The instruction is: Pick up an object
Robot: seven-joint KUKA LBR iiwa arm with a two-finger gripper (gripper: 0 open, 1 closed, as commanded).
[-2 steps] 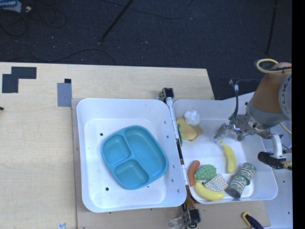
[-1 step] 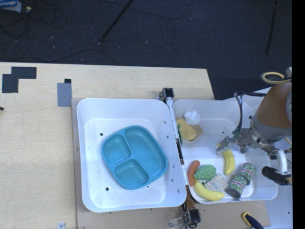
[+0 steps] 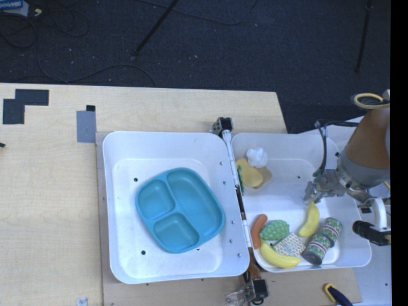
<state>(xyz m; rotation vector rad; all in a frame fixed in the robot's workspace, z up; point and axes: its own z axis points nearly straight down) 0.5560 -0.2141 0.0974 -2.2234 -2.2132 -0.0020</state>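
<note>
The right bin (image 3: 287, 146) holds several small things. A small yellow banana (image 3: 310, 220) lies near its right side, with two patterned cans (image 3: 322, 240) just beside it. A larger banana (image 3: 279, 257) lies along the front wall. A green lumpy piece (image 3: 275, 229) and an orange-red carrot (image 3: 258, 229) sit at the front left. At the back left are a white object (image 3: 256, 156) and a yellow one (image 3: 250, 174). My gripper (image 3: 317, 191) hangs low over the right side of this bin, just behind the small banana's upper tip. Nothing shows held in it.
The left bin (image 3: 121, 171) carries a blue divided plate (image 3: 180, 209). The grey arm with its orange band (image 3: 371, 139) reaches over the right bin's right wall. A divider rail (image 3: 233, 183) runs between the bins. Bare wooden bench (image 3: 44, 196) lies to the left.
</note>
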